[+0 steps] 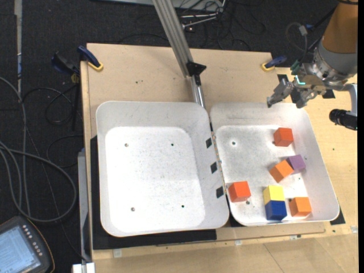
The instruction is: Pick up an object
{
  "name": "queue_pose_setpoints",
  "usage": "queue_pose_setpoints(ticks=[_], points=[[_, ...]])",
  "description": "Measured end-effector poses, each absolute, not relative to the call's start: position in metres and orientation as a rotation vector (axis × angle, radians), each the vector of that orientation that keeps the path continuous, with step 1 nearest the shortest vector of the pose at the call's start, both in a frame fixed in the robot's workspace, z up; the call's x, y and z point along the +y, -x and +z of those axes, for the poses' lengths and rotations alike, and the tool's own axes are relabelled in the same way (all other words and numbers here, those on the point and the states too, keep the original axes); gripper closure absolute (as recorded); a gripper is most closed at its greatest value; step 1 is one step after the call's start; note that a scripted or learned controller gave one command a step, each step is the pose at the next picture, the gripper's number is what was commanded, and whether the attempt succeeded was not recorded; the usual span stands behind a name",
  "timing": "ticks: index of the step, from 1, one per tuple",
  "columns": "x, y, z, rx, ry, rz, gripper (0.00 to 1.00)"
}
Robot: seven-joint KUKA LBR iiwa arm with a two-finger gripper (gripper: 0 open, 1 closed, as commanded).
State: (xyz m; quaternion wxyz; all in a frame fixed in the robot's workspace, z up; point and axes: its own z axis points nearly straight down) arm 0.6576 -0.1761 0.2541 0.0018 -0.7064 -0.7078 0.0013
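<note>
Plywood bench, two shallow white bins side by side: my targets all lie in the right bin (318, 152), none lifted yet. An orange-red block (283, 136) sits nearest me toward the far wall; an orange block (281, 170) touches a purple block (297, 163) mid-bin; another orange-red block (239, 190) rests by the inner wall; a yellow block (273, 194) butts against a blue block (276, 210), with one more orange block (300, 207) just beside them at the near rim.

My gripper (288, 92) hangs over the far rim of that bin, above and apart from every block. Nothing sits between my fingers; whether they are spread or drawn together I cannot tell from this angle. By my reading the pick has not begun in earnest: choosing a block, descending, closing and lifting all remain.

Beyond the blocks, the left bin (114, 152) shows only its speckled floor. A metal pole (173, 30) slants across the bench's far side, clamps (91, 58) grip its corners, and cables (34, 147) trail over dark floor, a screen (17, 249) glowing at the near corner
</note>
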Motion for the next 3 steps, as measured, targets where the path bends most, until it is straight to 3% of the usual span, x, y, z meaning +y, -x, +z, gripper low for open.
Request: queue_pose_setpoints(ticks=[1,3], points=[[-0.176,-0.658,0.256,-2.225,2.217,0.002,0.00],[-0.162,-0.666,0.160,-2.223,2.215,0.004,0.00]])
